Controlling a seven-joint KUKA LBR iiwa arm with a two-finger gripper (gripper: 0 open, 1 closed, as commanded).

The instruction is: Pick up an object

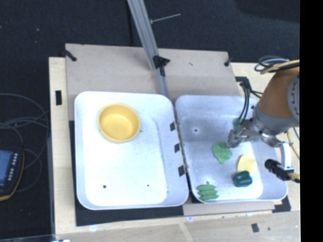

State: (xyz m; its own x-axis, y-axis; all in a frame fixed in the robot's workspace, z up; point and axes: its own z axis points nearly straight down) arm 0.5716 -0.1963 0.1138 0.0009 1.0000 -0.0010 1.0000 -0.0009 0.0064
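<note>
Tan bench [202, 64] bears two white bins [126, 195]; black floor [50, 14] surrounds.

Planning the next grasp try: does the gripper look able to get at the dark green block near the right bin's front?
Probably yes. The dark green block lies open from above, though the yellow piece touches its far side. The gripper sits close by, over the light green piece.

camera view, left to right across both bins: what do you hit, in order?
Yellow bowl in the left bin → ridged green piece at the right bin's near edge → light green piece beside the gripper. The pale yellow piece and dark green block overlap in x, so left out.
</note>
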